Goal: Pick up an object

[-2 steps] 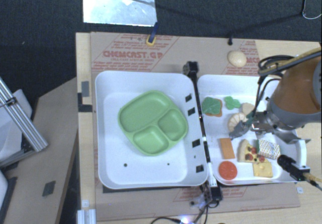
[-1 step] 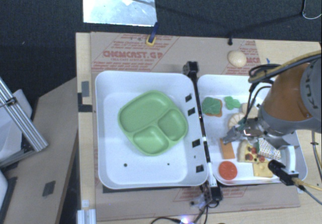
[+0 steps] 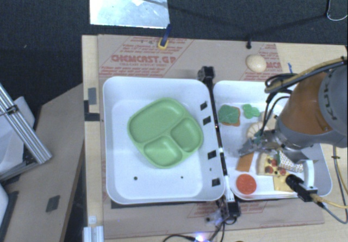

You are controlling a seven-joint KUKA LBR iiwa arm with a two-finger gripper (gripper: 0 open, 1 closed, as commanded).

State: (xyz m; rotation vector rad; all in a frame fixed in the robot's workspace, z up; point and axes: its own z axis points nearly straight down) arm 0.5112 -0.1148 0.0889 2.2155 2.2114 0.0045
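Observation:
My gripper [image 3: 254, 145] hangs low in the right bin [image 3: 239, 90], over the middle of its toy food. Just below it lies an orange wedge [image 3: 244, 162], and a pizza slice [image 3: 273, 168] lies to its right, partly under the arm. A red disc [image 3: 246, 184] rests near the bin's front edge. Toward the back are a green piece with an orange edge [image 3: 229, 115] and a small green leaf [image 3: 250, 110]. A pale yellowish piece [image 3: 255, 128] sits right above the gripper. Nothing visibly sits in the gripper.
The left bin [image 3: 117, 181] holds a green divided plate [image 3: 165, 132]. A cream egg-shaped object [image 3: 255, 62] lies on the cardboard behind the right bin. The black divider [image 3: 213, 126] runs between the bins. The arm's orange band [image 3: 307, 106] covers the right bin's right side.

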